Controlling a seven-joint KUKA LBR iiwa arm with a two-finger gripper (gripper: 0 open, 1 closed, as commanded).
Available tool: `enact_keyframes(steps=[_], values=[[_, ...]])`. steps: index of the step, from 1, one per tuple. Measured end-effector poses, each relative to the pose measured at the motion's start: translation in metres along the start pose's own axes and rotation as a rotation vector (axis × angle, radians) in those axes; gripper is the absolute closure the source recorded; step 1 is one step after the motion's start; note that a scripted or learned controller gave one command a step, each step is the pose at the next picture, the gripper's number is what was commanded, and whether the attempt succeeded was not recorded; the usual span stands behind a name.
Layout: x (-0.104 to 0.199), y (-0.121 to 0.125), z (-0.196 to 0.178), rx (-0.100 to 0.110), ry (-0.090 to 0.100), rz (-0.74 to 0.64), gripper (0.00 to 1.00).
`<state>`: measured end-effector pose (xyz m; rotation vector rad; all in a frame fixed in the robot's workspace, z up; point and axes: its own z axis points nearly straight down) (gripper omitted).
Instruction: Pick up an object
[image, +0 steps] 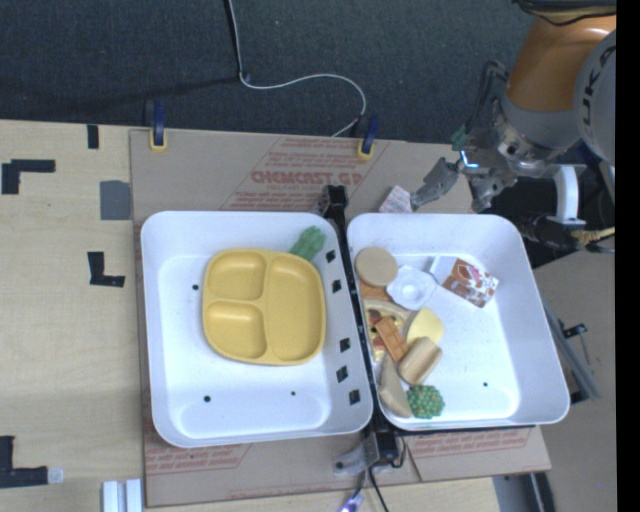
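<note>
The right bin (500, 395) holds a pile of toy food along its left side: a round tan disc (377, 266), a small white cup (410, 290), a red and white packet (468, 282), a yellow wedge (426, 324), a tan bread roll (418, 360) and a green broccoli piece (426, 401). My gripper (462, 188) hangs above the bench just beyond the right bin's far rim, up and right of the pile. Its two fingers stand apart, open, with nothing between them.
The left bin (180, 400) carries a yellow divided plate (265, 305) with a green item (308, 243) at its far right corner. A black divider (345, 330) joins the bins. A white cable (300, 80) runs across the back.
</note>
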<state>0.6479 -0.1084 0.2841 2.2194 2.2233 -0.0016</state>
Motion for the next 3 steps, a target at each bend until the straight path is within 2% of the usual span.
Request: enact_keyframes(steps=[1, 2, 3], values=[[0.013, -0.021, 0.208, 0.007, 0.0, 0.0, 0.0], [0.014, 0.017, 0.2, 0.008, -0.002, -0.002, 0.0], [0.014, 0.016, 0.189, 0.004, -0.001, 0.001, 1.0]])
